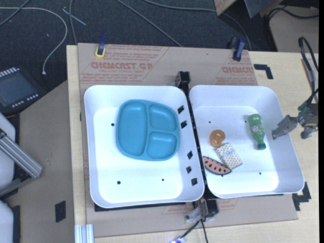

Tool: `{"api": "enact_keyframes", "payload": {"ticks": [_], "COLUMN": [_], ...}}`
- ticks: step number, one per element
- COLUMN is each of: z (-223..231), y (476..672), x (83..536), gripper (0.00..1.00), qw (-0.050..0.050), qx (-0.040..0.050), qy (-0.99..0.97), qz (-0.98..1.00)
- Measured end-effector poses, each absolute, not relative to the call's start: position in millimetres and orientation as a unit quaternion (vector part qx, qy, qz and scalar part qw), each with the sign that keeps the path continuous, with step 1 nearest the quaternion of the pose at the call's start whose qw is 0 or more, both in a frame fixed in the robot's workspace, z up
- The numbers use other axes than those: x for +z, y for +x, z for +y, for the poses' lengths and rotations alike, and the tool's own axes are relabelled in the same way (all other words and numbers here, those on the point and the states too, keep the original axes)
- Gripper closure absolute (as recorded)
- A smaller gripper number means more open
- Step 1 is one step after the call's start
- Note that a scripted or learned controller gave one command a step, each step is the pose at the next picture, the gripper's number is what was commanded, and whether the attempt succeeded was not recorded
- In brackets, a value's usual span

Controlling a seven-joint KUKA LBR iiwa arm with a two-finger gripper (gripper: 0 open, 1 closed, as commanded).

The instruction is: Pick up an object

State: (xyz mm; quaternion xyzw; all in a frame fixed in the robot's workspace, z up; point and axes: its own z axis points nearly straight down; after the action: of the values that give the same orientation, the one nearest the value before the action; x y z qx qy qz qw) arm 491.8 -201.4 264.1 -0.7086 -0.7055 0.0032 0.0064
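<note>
Beside the right bin's [283,110] outer rim, I am hovering my tool [293,126], fingers spread around nothing, near the green bottle [256,131], with pretzel [217,137], checkered packet [230,155] and watermelon slice [216,166] lying farther left.

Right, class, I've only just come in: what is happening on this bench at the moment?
A robot arm reaches in from the right, its gripper at the right rim of the right bin and holding nothing. That bin holds a green bottle, a pretzel, a patterned packet and a watermelon slice. The left bin holds a blue divided plate. Nothing has been picked up yet.
</note>
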Motion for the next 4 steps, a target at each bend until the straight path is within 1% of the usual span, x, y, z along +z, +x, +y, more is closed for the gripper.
{"api": "enact_keyframes", "payload": {"ticks": [1, 2, 3, 4], "z": [-201, -193, -202, -196], "y": [494.2, 500.1, 503.0, 507.3], "x": [271, 214, 158, 98], "gripper": [0.0, 0.0, 0.0, 0.0], "qw": [0.001, 0.003, 0.003, 0.003], "qx": [0.0, 0.0008, 0.001, 0.0005], "qy": [-0.707, -0.707, -0.707, -0.707], "qz": [-0.707, -0.707, -0.707, -0.707]}}
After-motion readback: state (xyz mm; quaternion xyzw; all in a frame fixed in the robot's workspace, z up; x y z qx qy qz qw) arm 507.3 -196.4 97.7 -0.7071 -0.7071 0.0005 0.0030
